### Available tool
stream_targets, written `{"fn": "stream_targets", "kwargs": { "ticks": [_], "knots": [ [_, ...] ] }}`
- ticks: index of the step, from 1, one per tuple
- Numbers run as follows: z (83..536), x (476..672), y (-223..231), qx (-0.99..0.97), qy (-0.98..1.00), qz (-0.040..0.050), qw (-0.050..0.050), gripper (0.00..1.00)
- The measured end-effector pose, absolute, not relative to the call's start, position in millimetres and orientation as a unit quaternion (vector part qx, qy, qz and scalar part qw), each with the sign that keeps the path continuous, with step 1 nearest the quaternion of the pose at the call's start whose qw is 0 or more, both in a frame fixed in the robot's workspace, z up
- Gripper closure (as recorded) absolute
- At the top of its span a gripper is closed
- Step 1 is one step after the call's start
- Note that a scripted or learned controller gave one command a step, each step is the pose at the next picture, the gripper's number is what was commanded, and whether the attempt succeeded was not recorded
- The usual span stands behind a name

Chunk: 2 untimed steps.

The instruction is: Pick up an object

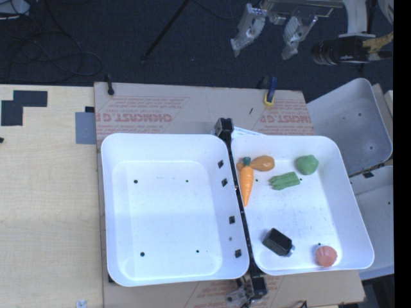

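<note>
Claw (268,33) hangs open above the right bin (352,205).

My gripper (270,37) has two pale grey fingers (246,32), chunky and angular, with a dull metallic sheen and lighter glints along their edges. They hang from a flat, light grey mounting block (302,6) with a boxy outline. Behind it my wrist (355,8) is a smooth, whitish-grey cylinder. Below that sits a dark, rounded black housing (339,51), and a thin strip of orange-yellow (379,40) shows along its side, beside the pale casing.
</note>
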State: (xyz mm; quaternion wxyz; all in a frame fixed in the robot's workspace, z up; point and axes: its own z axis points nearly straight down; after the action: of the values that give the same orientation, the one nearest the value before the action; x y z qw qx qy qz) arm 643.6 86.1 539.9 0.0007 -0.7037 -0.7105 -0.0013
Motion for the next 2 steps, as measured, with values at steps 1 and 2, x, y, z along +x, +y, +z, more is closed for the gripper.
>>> {"fn": "stream_targets", "kwargs": {
  "ticks": [1,2],
  "knots": [
    [513.3,642.8,197.1,-0.703,-0.711,0.0022,0.003,0.00],
    [525.2,643.2,192.1,-0.705,-0.710,0.0038,0.002,1.00]
  ]
}}
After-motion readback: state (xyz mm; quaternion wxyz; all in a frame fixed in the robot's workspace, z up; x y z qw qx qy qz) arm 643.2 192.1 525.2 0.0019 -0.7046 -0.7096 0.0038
